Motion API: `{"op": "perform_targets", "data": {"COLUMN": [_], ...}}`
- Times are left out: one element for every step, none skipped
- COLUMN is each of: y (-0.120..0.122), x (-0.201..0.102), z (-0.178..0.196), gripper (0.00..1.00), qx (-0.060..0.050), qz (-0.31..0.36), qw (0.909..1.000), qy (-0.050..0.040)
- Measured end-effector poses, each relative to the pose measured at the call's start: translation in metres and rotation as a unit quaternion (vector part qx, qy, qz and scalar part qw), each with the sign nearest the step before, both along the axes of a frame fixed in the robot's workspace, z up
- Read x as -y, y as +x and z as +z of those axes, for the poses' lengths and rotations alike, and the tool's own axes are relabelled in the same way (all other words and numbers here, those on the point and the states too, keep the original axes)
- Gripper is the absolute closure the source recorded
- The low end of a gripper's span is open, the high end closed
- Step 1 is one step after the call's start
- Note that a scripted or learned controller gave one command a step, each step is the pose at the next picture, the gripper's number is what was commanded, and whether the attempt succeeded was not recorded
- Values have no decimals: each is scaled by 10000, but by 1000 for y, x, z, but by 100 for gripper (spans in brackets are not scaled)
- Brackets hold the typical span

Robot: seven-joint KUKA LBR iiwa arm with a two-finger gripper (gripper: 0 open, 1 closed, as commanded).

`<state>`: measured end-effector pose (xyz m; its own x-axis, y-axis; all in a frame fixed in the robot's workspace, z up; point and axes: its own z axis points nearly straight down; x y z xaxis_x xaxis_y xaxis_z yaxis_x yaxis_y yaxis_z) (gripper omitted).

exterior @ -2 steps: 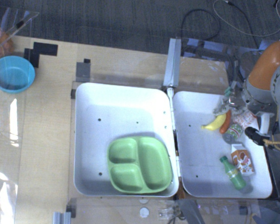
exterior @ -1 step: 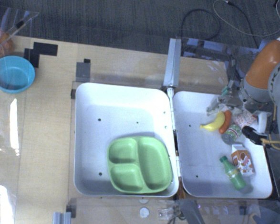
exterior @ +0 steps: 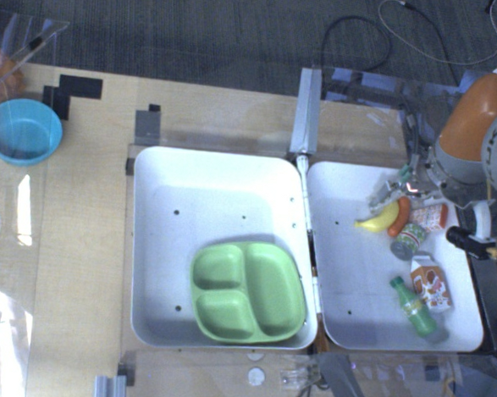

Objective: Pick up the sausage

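Your hand [exterior: 399, 189] is hovering by the sausage [exterior: 400, 218] in the right bin [exterior: 342, 310]; grip unclear, nothing lifted yet.

Bench [exterior: 75, 249] — pale wood top, seen at a slant. Two white bins sit on it side by side: left bin [exterior: 170, 230], right bin [exterior: 345, 276], touching along a shared edge. Metal post [exterior: 306, 113] stands at the back, right where the bins meet. Blue bowl [exterior: 22, 131] near the bench's left edge, well apart from the bins. Black L-shaped block [exterior: 69, 92] just beside the bowl, toward the back. Small black bracket [exterior: 147, 125] at the left bin's back corner. Clear plastic sheet [exterior: 3, 304] — glare on it — lies over the bench's left-front part.
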<state>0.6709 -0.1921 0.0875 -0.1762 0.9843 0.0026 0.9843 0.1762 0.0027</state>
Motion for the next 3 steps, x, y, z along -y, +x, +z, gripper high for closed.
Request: {"op": "perform_targets", "data": {"y": [2, 0, 0], "x": [4, -4, -12], "z": [1, 0, 0], "gripper": [0, 0, 0], "qx": [15, 25, 24], "qz": [-1051, -237, -1274], "qw": [9945, 9997, 9919], "qy": [34, -22, -14]}}
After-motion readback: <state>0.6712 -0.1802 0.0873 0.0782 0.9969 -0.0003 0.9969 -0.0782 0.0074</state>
